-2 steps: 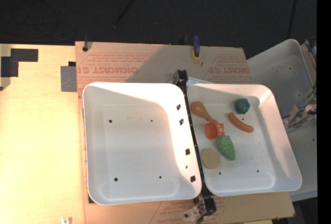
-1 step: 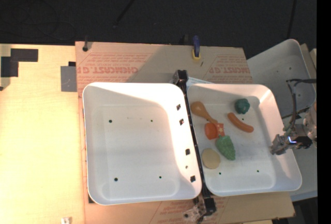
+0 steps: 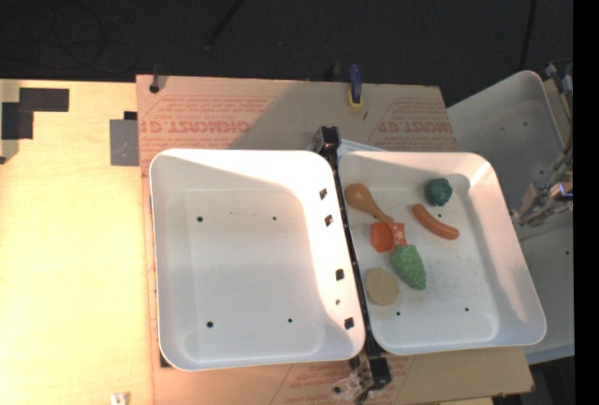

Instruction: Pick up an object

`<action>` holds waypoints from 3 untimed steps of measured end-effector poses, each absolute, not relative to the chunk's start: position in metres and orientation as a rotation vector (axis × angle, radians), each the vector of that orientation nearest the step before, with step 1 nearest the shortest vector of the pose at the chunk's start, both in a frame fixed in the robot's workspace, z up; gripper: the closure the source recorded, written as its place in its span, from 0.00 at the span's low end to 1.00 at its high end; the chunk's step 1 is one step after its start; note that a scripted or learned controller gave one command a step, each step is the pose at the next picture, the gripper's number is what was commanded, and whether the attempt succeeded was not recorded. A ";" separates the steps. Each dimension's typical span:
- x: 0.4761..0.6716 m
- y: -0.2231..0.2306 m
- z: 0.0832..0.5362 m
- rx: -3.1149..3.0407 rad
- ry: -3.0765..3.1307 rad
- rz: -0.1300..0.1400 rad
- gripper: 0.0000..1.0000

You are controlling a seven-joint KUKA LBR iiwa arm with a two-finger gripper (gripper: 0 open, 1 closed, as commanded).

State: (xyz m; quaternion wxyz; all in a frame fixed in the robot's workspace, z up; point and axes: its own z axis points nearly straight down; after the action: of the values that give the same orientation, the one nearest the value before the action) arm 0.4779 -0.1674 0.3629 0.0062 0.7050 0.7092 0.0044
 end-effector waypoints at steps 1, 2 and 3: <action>0.476 -0.202 0.203 2.236 2.230 -0.014 1.00; 0.478 -0.156 0.336 2.208 2.221 0.012 1.00; 0.471 -0.140 0.152 2.235 2.234 -0.014 1.00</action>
State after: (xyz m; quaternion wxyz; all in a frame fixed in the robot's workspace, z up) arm 0.4715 -0.1399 0.1518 -0.0092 0.7072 0.7069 -0.0045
